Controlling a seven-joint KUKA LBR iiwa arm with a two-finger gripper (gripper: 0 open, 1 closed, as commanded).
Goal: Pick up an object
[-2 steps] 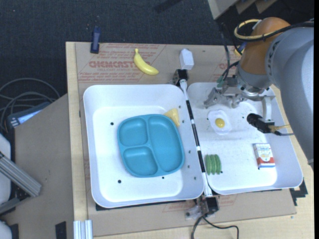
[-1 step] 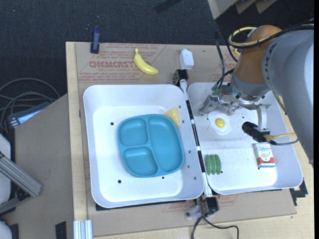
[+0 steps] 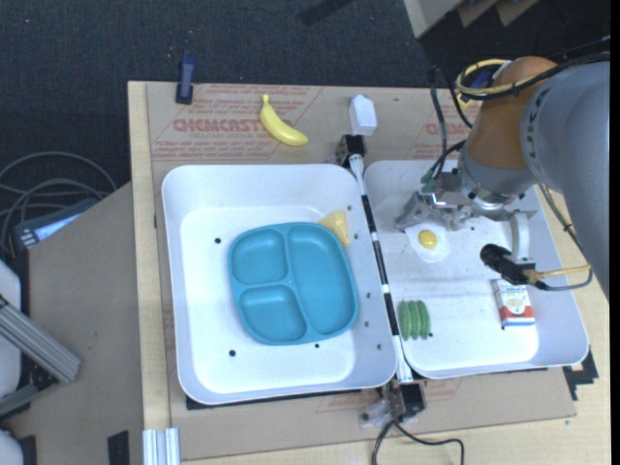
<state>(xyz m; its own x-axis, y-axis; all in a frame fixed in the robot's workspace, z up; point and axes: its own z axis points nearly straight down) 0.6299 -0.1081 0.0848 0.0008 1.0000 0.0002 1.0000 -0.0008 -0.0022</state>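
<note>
My gripper [image 3: 432, 217] hangs low over the back of the right bin [image 3: 557, 342], its fingers open. Just in front of it and slightly below, a fried-egg toy [image 3: 427, 241] lies on the bin floor, not held. A green ridged piece [image 3: 415, 319] rests near the bin's left wall, and a small red and white carton [image 3: 514, 306] lies at the right side. The left bin [image 3: 194, 356] holds a blue divided plate [image 3: 291, 282] with a yellow wedge [image 3: 335, 225] at its back right corner.
A toy banana [image 3: 281, 124] lies on the cardboard behind the left bin, with a small blue object [image 3: 185, 77] at the bench's back left edge and a white object [image 3: 362, 114] near the divider between the bins. The grey arm [image 3: 567, 114] crosses the right bin's back right.
</note>
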